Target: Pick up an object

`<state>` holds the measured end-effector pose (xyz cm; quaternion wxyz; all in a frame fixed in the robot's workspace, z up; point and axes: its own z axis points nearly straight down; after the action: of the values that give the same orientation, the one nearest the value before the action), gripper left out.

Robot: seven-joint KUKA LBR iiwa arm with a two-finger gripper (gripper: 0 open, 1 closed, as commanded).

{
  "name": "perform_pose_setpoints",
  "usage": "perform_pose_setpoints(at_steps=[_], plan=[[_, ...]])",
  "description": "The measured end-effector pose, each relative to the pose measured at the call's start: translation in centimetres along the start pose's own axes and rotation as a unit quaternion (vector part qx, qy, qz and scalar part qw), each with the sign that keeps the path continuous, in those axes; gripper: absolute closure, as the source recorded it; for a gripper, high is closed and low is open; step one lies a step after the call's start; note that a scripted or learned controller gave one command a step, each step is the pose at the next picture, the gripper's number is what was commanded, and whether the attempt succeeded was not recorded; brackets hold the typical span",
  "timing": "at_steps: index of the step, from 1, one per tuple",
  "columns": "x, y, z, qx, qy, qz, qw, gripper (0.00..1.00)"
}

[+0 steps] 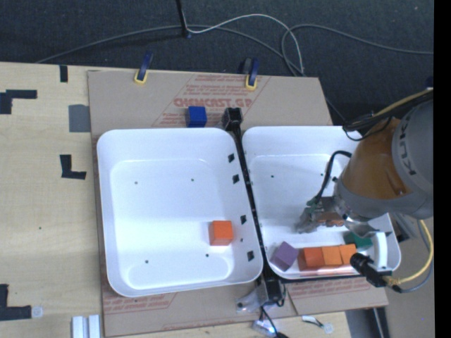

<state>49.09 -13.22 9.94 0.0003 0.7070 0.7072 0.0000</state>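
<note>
My gripper (314, 217) hangs low over the middle of the right bin (282, 146), at the end of the grey arm with its orange band (377, 164). Just in front of it, along the bin's near wall, lie a purple block (285, 255) and an orange block (321, 258) side by side. A small green piece (362, 241) sits to the right of them, partly under the arm. An orange cube (221, 232) rests alone in the left bin (141, 153), near its front right corner.
A blue cube (196, 115) stands on the cardboard behind the bins, next to a black clip (232, 117) at the divider. Cables run across the dark floor at the back. The arm's bulk covers the right bin's right side.
</note>
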Motion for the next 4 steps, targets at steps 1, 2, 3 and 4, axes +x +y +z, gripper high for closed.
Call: perform_pose_setpoints(at_steps=[1,2,3,4], plan=[[-0.3,0.6,-6.0,-0.002,0.000,0.000,1.0000,1.00],[-0.5,0.9,-10.2,-0.001,0.000,0.000,1.0000,1.00],[-0.5,1.0,-15.4,-0.001,0.000,0.000,1.0000,1.00],[5.1,1.5,-15.7,0.000,0.001,-0.002,1.0000,1.00]])
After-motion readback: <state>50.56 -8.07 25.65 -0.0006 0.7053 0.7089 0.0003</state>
